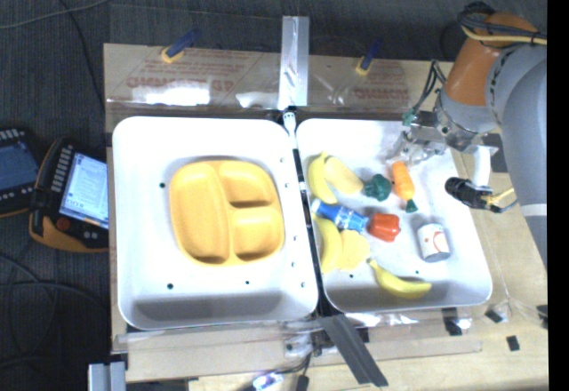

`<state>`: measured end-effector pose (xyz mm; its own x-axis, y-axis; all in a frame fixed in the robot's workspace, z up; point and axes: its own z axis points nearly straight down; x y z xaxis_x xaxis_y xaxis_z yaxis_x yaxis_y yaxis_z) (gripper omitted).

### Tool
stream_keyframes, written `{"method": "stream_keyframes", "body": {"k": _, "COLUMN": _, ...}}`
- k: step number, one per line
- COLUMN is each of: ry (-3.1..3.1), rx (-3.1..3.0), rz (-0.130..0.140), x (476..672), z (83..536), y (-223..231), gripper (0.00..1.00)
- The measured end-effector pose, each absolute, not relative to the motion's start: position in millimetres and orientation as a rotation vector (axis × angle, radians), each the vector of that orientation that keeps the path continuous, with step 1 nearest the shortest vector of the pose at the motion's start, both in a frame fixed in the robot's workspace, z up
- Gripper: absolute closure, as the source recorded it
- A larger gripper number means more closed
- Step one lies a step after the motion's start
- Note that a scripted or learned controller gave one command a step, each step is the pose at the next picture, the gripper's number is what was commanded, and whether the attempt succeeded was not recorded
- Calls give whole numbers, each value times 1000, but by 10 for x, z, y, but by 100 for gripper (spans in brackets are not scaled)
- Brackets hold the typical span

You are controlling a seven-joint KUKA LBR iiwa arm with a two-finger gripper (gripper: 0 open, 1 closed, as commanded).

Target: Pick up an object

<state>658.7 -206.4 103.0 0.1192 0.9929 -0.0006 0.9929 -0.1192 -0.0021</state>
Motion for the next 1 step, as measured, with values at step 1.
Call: {"method": "stream_keyframes", "body": {"k": 1, "ry": -2012, "rx": -2407, "rz": 3, "x": 6193, "z": 1854, "y": -1533, "gripper": 100}}
